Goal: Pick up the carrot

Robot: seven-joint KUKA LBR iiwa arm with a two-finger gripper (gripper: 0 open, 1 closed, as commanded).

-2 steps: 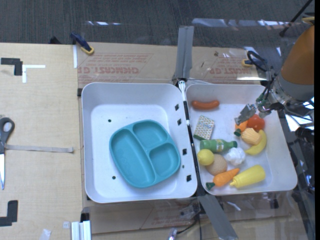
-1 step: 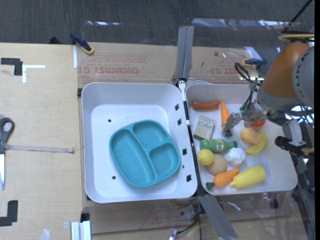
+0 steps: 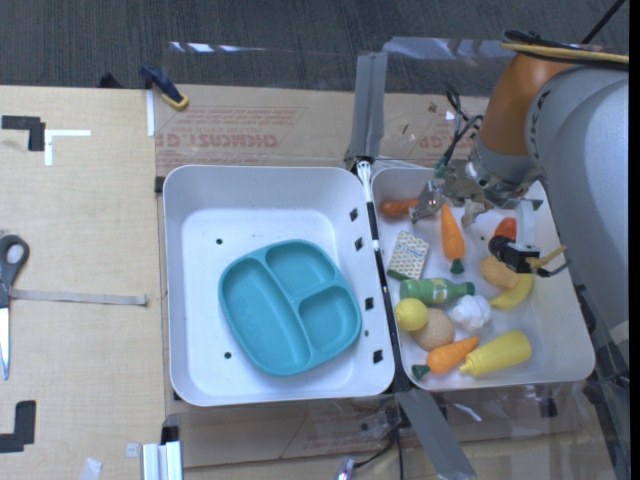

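Over the right bin [image 3: 560, 368], the gripper [image 3: 447, 194] is hanging above the far end, its fingers standing slightly apart and gripping nothing. One carrot [image 3: 452, 234] is lying just below the fingertips, orange with a green end, not between them; a second carrot [image 3: 447, 356] is resting near the front wall beside a yellow bottle [image 3: 496, 353]. A green bottle [image 3: 437, 290], a lemon [image 3: 411, 314] and a banana [image 3: 513, 292] are sharing that bin. Left of it, the other bin [image 3: 185, 278] is holding a teal divided plate [image 3: 289, 307].
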